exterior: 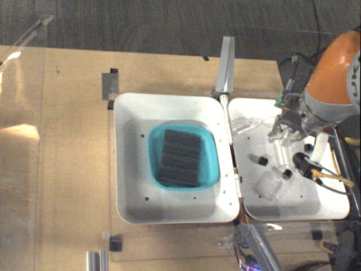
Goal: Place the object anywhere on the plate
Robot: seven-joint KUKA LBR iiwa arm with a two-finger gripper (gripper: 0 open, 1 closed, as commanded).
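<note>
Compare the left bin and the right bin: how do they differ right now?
The left bin holds a teal plate bearing a dark ridged block; the right bin has the arm's claw over it. The left bin looks wider than the right. Both are shallow and white.

- Dark grey ribbed block: lies flat on the plate, long side running 12 to 6 o'clock.
- Teal plate: squarish, rounded corners, centred in the left bin.
</note>
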